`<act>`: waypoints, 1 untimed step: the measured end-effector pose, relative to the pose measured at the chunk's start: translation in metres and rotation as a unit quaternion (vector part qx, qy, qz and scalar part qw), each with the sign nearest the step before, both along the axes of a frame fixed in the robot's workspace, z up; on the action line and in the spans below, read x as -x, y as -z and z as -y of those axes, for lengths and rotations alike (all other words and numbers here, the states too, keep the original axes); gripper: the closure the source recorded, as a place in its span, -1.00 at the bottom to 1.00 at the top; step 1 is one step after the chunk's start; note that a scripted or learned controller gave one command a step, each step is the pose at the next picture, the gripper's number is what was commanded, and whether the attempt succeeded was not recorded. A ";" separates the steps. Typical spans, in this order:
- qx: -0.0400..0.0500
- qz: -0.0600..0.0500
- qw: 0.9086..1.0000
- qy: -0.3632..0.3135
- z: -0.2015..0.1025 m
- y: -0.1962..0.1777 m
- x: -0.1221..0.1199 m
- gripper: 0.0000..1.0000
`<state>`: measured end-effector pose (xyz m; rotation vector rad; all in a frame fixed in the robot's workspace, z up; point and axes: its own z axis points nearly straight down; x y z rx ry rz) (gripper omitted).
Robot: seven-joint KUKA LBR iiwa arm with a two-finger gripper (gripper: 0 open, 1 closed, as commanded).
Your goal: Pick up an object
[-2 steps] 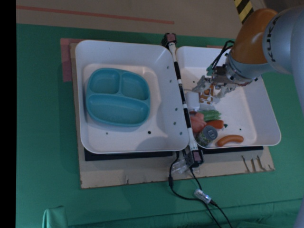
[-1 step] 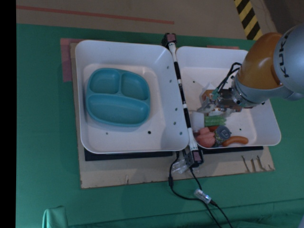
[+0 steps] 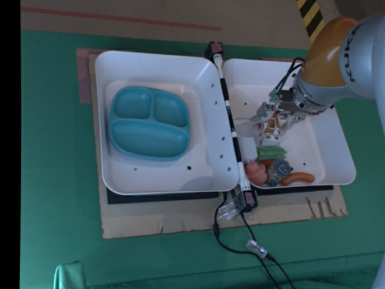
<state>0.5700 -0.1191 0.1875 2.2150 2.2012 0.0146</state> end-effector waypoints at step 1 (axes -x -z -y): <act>-0.001 0.000 1.000 -0.001 0.011 0.000 0.007 -1.00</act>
